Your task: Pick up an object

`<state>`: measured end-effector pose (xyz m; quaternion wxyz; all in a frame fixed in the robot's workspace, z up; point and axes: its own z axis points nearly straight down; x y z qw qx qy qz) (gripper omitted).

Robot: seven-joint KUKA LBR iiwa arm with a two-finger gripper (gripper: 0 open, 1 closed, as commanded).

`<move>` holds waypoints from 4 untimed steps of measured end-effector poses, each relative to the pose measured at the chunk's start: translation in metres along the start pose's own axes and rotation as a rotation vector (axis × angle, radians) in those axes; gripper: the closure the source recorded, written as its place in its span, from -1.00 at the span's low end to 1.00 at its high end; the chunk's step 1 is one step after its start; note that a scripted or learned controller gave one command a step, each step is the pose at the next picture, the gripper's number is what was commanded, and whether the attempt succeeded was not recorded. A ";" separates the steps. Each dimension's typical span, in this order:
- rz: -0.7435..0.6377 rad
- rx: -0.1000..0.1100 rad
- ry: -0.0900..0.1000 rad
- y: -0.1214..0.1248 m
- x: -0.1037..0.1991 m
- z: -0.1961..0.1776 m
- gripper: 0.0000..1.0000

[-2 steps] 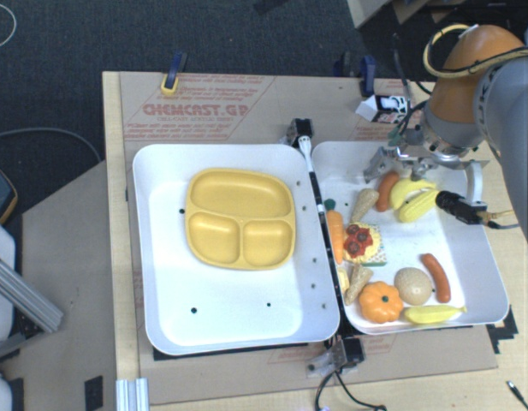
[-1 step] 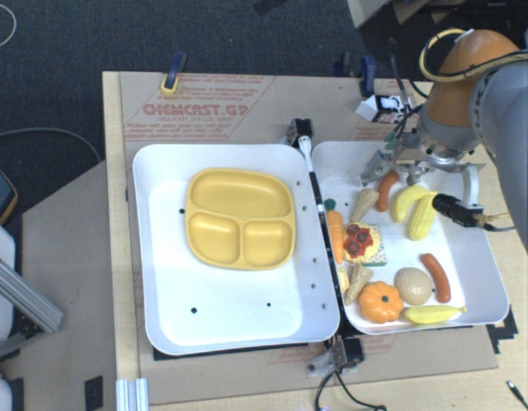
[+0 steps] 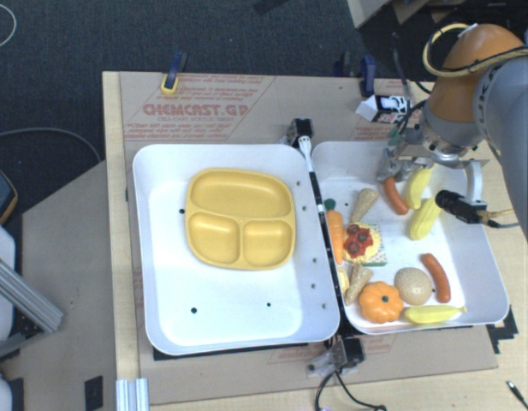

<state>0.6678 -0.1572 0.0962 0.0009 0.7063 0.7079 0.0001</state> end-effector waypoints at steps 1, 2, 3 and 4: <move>0.003 -0.006 -0.002 -0.001 -0.010 -0.055 1.00; 0.001 -0.007 -0.001 0.003 -0.004 -0.101 1.00; 0.001 -0.005 -0.001 0.004 -0.004 -0.131 1.00; -0.001 0.004 0.003 -0.021 0.033 -0.138 1.00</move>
